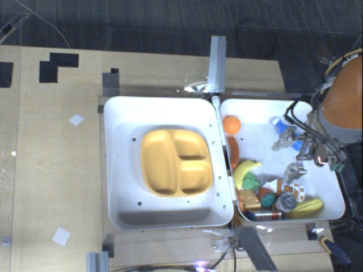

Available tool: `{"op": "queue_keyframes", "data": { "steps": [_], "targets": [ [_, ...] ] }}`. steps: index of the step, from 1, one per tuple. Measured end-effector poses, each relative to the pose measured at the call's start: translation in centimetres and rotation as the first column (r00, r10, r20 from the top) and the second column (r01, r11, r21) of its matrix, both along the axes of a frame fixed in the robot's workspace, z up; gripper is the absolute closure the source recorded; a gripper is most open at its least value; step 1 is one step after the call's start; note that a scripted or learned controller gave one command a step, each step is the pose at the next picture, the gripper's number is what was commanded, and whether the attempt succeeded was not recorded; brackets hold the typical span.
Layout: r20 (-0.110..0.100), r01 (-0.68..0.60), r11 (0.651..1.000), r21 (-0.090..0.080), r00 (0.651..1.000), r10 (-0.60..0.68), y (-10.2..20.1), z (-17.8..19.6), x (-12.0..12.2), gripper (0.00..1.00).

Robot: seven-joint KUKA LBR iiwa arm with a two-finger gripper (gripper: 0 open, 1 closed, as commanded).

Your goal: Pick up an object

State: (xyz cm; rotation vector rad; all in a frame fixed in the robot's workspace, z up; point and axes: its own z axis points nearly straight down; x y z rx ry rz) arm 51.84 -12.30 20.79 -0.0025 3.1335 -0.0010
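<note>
Two shallow white bins are sitting side by side on the wooden bench (51, 169). The left bin (122, 152) is holding a yellow divided tray (174, 161), lying flat near the middle with bare white floor showing all around it, widest along the near wall. The right bin (334, 197) is carrying the loose objects, and most are crowding its near left corner: an orange ball (231, 124) is resting near the far left, a reddish sausage-shaped piece (233, 149) is lying along the left wall just below it, and a yellow banana (245, 169) is sitting beside that, touching a green leafy toy (250, 182). Along the near wall, a brown block (248, 199), a small teal and orange item (267, 197), a dark marker-like stick (264, 214), a round metal can (286, 202) and a second yellow fruit (308, 207) are packing together. The arm is reaching in from the right, its orange band (345, 92) hanging over the bin's right edge. The gripper (290, 152) is hovering over the open middle of the right bin, above the clutter, with nothing visible between its fingers; whether they are spread or closed is not clear. A blue item (281, 125) is lying just beyond it. The far half of the right bin is offering the freest floor.
</note>
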Motion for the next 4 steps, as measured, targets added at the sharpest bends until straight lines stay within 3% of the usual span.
{"op": "queue_keyframes", "data": {
  "steps": [1, 2, 3, 4],
  "targets": [
    [-0.01, 0.058, 0.998, 0.003, 0.998, -0.058, -1.4, -10.5, 12.8, 0.0],
    [0.014, 0.052, 0.999, 0.0, 0.999, -0.052, -1.4, -8.5, 13.5, 1.0],
    [0.006, -0.022, 1.0, 0.0, 1.0, 0.022, 1.4, -11.8, 12.8, 1.0],
    [0.006, -0.017, 1.0, -0.002, 1.0, 0.017, 3.7, -11.8, 13.5, 1.0]
  ]
}}
